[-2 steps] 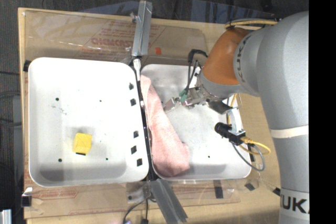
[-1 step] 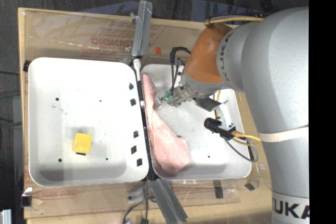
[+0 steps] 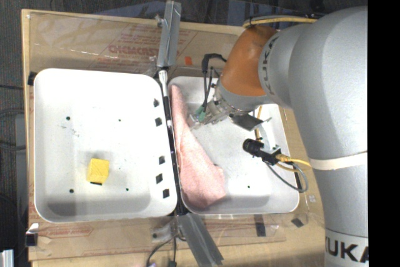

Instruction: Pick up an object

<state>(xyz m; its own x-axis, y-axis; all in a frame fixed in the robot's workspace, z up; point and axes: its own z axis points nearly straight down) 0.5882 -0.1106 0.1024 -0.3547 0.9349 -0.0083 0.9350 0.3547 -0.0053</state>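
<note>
The limp pink terry cloth (image 3: 195,156) lies along the left wall of the right shallow white bin (image 3: 275,200), the two-finger gripper (image 3: 203,115) low by its upper end. Whether the pincer is open, I can't tell. Soft and light, it should bunch easily; a pinch on a raised fold looks best.

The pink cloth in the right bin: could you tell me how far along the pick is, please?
Done: the arm has reached into the right bin, with the gripper low at the upper end of the pink cloth. In hand: nothing visibly; the cloth lies flat along the bin's left wall. Left: grasping and lifting. The yellow block sits untouched in the left bin.
</note>
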